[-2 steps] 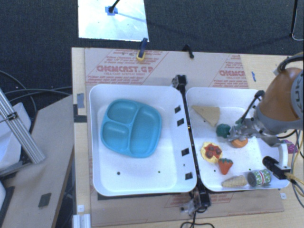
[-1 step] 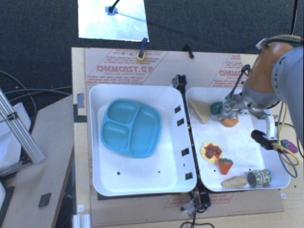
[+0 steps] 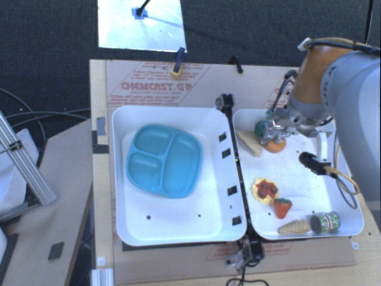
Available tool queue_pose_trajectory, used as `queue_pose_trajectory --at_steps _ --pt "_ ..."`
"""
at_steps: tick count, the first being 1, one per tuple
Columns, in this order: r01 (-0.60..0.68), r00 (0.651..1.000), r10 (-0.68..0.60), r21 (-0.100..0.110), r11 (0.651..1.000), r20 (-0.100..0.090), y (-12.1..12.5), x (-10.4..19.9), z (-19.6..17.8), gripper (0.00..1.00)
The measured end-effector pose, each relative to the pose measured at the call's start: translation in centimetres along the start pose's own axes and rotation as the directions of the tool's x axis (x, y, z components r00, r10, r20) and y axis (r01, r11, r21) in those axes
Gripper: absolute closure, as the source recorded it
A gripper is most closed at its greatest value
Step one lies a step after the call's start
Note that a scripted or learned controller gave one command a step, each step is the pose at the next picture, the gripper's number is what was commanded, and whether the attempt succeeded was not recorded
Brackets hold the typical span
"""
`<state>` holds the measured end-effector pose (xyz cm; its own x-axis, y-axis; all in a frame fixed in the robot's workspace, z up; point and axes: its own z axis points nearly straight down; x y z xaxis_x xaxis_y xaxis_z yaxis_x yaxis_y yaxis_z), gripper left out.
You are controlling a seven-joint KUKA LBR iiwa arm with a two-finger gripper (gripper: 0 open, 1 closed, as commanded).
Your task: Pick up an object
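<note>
I see the gripper (image 3: pixel 275 131) low in the right bin (image 3: pixel 345 210), at about 11 o'clock of that bin, and it sits over a small orange and green object (image 3: pixel 275 143). This object touches the gripper or lies just under it, but the metal parts cover the contact, so I cannot tell if the gripper is spread or pressing on it. I judge this is the target, because the arm comes down exactly there.

Just beside it, at 9 o'clock, lies a beige wedge (image 3: pixel 248 142), which could disturb a grasp. Toward 6 o'clock I see a yellow and red piece (image 3: pixel 265 190), a strawberry (image 3: pixel 282 207), a cone (image 3: pixel 294 226) and a small can (image 3: pixel 324 221), well apart from the gripper. The left bin (image 3: pixel 131 219) holds a blue divided plate (image 3: pixel 163 160).
</note>
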<state>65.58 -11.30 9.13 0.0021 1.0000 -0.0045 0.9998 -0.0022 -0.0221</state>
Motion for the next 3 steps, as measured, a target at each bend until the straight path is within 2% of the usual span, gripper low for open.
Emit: queue_pose_trajectory --at_steps 1,2,3 --pt "0.004 1.0 -0.004 0.003 1.0 -0.012 1.1 -5.6 0.1 1.0" --pt "-0.002 1.0 0.002 -0.004 1.0 0.011 1.0 -2.3 0.1 1.0" --pt "0.014 1.0 -0.015 -0.033 0.999 -0.007 -1.2 7.6 -10.1 1.0"
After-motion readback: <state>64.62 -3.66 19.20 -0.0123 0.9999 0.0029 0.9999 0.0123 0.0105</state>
